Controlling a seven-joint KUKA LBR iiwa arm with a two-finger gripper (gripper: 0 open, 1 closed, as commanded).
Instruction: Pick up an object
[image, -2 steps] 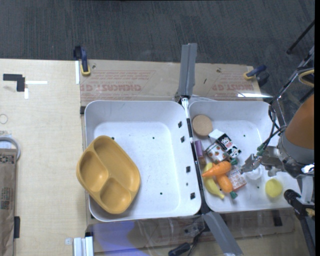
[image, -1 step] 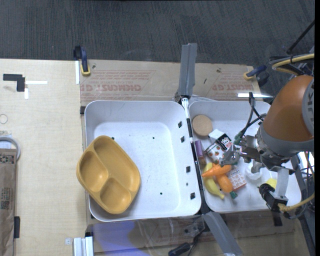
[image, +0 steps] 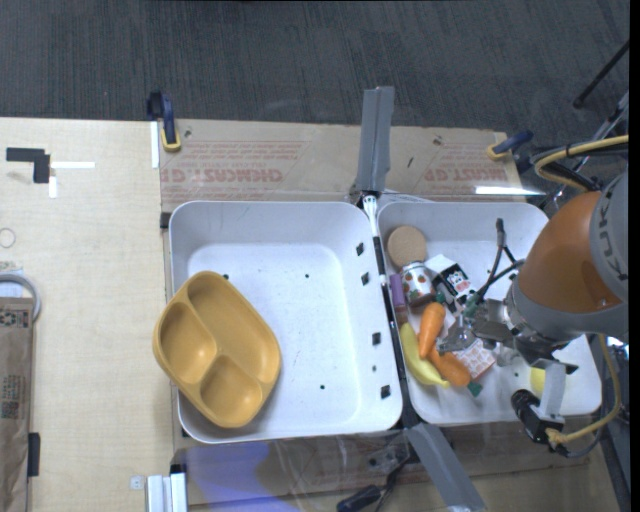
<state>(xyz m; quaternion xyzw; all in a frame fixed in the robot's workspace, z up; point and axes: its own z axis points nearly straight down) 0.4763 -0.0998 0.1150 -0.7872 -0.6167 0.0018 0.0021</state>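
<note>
Red printing on the brown cardboard sheet (image: 330, 160) behind the bins is mirrored and unreadable. The gripper (image: 462, 335), reaching from the right, sits low over the orange plastic carrot (image: 431, 327) in the right white bin (image: 520, 410); its grip cannot be told

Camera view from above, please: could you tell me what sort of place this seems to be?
Probably a robotics lab's bin-picking station. Two white bins sit side by side on a bench, one holding a yellow divided plate, the other toy food such as a carrot, with the grey-and-orange arm reaching in.
</note>
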